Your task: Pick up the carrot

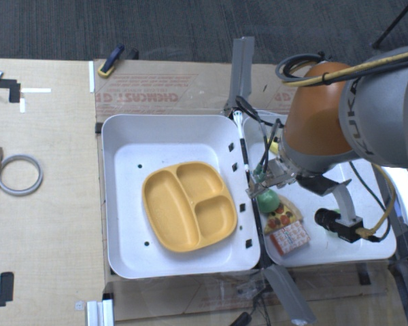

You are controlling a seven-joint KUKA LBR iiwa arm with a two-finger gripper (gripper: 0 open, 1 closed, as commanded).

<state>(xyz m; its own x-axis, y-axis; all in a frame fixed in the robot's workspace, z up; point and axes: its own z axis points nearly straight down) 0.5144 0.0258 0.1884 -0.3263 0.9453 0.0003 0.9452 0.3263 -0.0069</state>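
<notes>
Smooth matt yellow plastic plate [189,206], glossy white plastic bin [122,250], pale wooden bench [47,182].

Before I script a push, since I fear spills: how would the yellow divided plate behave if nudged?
The yellow divided plate looks moulded, so likely stiff. It lies flat in the left bin, so it would probably slide, not tip or roll.

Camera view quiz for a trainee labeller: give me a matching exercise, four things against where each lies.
Things:
1. yellow plate
2. tape roll
3. pizza slice
4. gripper

Places:
A. bench, left of both bins
B. left bin
C. right bin, by the green toy
D. over the wall between the bins

Pairs: 1-B, 2-A, 3-C, 4-D
</notes>
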